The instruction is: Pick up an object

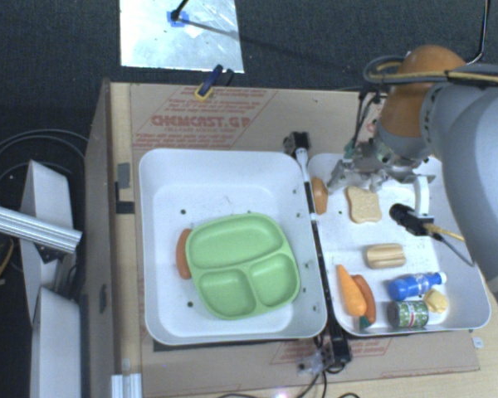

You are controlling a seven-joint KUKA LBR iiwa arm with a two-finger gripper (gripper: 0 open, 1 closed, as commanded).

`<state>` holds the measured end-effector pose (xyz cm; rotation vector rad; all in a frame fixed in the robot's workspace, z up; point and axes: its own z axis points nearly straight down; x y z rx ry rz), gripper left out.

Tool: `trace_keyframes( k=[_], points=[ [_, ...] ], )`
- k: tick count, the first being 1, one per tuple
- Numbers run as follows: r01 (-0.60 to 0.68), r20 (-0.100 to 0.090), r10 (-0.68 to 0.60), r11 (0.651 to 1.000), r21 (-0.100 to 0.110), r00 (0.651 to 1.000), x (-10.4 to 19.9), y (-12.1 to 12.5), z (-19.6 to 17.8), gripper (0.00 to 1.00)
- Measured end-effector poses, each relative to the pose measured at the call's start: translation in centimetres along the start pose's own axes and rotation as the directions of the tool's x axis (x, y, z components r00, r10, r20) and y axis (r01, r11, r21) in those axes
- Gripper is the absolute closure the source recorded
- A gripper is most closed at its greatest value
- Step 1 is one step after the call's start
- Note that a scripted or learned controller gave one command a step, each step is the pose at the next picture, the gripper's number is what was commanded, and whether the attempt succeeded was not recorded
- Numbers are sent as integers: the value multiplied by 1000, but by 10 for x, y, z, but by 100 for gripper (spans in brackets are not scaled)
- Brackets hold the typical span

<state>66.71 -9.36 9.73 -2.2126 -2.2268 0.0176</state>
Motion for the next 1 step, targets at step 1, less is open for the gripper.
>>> trace_keyframes(
  k=[1],
  points=[
    [-3,-5,3,1000,-16,1000,-5,-8,10,0]
  ],
)
